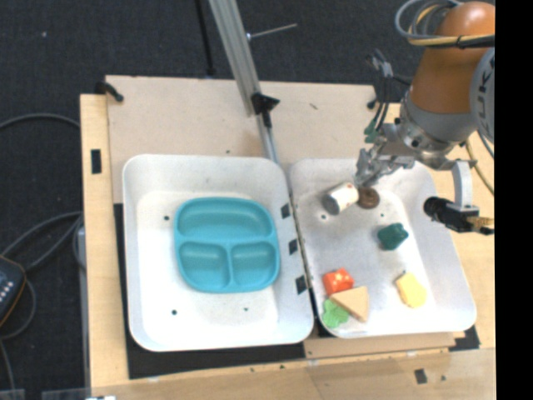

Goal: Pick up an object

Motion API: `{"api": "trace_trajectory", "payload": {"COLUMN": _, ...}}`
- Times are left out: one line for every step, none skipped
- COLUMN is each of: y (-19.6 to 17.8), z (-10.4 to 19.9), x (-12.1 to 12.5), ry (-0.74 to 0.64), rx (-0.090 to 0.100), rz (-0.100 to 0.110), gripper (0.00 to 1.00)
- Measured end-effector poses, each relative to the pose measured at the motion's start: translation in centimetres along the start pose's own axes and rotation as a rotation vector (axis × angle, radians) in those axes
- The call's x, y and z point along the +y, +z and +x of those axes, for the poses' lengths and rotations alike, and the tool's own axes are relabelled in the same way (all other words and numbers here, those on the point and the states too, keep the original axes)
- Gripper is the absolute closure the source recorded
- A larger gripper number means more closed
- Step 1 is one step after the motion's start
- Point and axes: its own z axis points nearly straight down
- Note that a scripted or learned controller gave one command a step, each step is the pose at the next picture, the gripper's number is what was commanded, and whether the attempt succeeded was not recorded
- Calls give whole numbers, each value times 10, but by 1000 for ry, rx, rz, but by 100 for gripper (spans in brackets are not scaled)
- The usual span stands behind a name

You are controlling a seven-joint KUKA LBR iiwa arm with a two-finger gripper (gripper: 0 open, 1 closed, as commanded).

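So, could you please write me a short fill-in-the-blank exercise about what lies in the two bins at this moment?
1. The divided plate in the left bin is ____ in colour.
2. That plate has ____ compartments.
3. The gripper is above the ____ bin.
4. The yellow piece lies in the right bin, to the ____ of the orange piece in the camera view.

Missing words: teal; three; right; right
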Motion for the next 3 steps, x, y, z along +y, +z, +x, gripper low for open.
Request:
{"api": "trace_trajectory", "payload": {"y": 16, "z": 51, "x": -15, "ry": 1, "rx": 0, "rz": 3, "gripper": 100}}
{"api": "trace_trajectory", "payload": {"y": 29, "z": 103, "x": -30, "ry": 0, "rx": 0, "rz": 2, "gripper": 100}}
{"api": "trace_trajectory", "payload": {"y": 21, "z": 148, "x": -43, "ry": -1, "rx": 1, "rz": 1, "gripper": 100}}
